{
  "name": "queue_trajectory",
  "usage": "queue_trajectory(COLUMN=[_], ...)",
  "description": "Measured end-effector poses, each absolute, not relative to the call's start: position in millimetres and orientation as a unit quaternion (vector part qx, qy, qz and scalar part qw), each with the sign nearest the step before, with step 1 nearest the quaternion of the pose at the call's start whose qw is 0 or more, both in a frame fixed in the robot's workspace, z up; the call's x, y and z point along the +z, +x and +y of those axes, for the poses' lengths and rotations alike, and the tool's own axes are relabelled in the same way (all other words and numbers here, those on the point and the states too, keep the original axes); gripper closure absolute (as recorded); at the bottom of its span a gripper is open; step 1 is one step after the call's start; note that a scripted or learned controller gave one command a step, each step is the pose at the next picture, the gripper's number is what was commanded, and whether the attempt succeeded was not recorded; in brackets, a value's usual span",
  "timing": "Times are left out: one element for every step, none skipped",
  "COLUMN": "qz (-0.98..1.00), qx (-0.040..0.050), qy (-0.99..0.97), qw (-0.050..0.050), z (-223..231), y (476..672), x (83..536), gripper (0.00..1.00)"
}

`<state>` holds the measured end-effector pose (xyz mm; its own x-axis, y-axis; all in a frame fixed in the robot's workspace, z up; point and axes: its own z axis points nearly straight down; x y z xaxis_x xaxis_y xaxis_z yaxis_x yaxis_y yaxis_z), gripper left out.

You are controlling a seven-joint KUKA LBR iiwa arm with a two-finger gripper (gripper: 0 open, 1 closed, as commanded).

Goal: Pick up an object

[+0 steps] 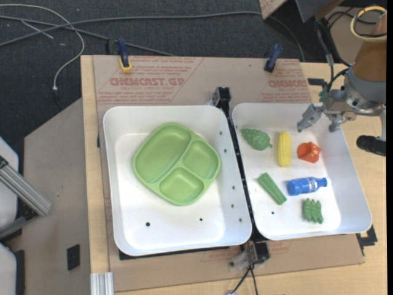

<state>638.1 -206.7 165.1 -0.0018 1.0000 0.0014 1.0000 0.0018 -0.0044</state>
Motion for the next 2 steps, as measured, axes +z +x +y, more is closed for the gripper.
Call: queue_trajectory(qz=[-0.707,-0.708], qx=[0.0018,-0.0007], qy=[-0.707,-0.706], qw=[0.003,-0.001], z=[-207.4,-207.8], y=[637.5,640.2], x=[101.5,118.0], gripper=[0.0,1.0])
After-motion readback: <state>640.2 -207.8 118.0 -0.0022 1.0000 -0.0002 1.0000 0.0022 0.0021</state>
